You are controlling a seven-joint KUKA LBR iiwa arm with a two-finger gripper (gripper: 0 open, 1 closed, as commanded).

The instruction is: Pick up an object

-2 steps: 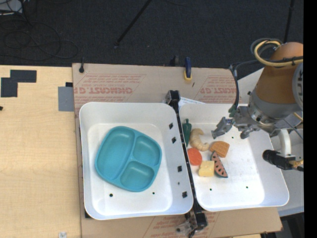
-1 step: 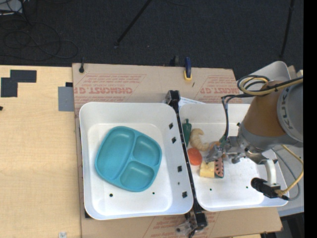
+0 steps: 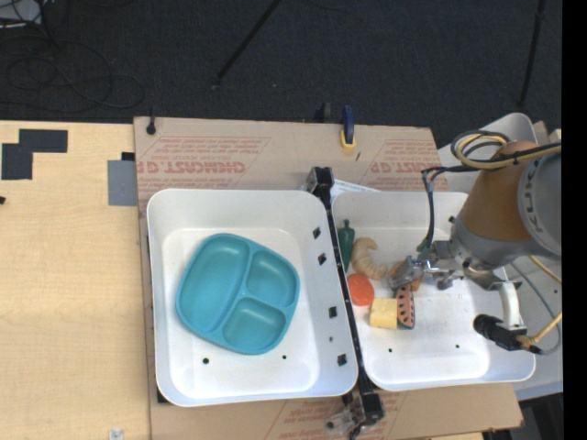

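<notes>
Several small toy foods lie at the left side of the right bin [image 3: 459,360]: a green piece [image 3: 346,238], a tan curved piece [image 3: 366,255], an orange round piece [image 3: 360,290], a yellow block [image 3: 383,314] and a watermelon-like slice [image 3: 405,308]. My gripper [image 3: 410,274] reaches in from the right and hangs low just above the watermelon slice, to the right of the tan piece. Its tip is small and partly blends with the objects under it.
The left bin [image 3: 174,223] holds a teal divided plate [image 3: 238,291]. A black divider [image 3: 335,282] runs between the two bins. Cables loop around the arm's orange band [image 3: 491,200] at the right. A black handle-like part [image 3: 495,330] sticks out over the right bin's right side.
</notes>
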